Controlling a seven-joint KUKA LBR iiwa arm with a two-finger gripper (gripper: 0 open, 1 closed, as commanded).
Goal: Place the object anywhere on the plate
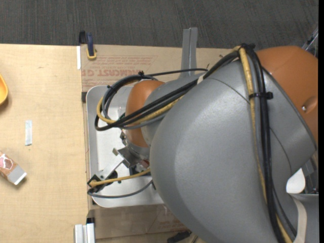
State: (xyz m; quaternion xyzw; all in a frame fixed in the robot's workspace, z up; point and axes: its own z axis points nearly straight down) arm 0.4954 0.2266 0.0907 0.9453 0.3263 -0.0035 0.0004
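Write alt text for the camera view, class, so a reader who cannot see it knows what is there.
A large grey robot arm with orange bands reaches in from the right and covers most of a shallow white bin, black and yellow cables looping over it. To the left lies a wooden bench top with a few small items near its edge.

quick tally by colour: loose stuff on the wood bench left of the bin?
Orange: 1, an item cut off by the left edge
White: 1, a small strip
Red and white: 1, a packet
Total: 3
The arm covers most of the bin, so what lies in it is not counted.
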